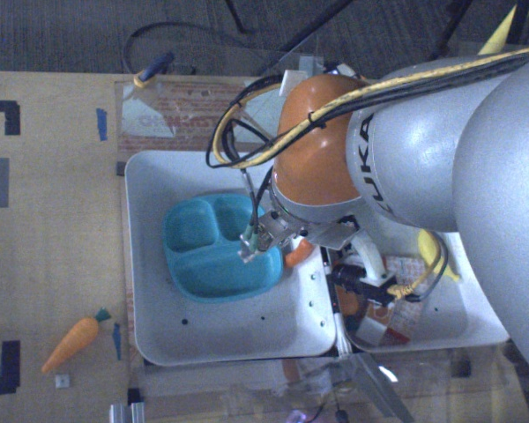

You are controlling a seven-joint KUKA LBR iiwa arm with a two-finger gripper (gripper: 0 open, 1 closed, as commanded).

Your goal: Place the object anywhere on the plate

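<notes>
Arm (441, 148): the grey body with its orange band enters from the right and covers most of the right half of the view, with the wrist over the seam between the two bins.

Counter (53, 236): pale wood, carrying both bins.

Left bin (212, 333): white and shallow. It holds the plate.

Right bin (463, 320): mostly hidden under the arm. We see a yellow item (434, 252) and some mixed clutter near its left wall, too obscured to name.

Plate (203, 236): blue and divided into compartments, lying flat in the middle of the left bin.

Toy carrot (70, 343): orange with a green top, lying on the counter outside the bins, near the left bin's lower left corner.

Small orange object (298, 254): in the left bin, just beside the plate's right edge and not on it. It is partly hidden under the wrist.

End effector (254, 243): positioned over the plate's right rim, close to the orange object. We cannot tell whether it is open or closed, and we cannot confirm anything in its grasp.
</notes>
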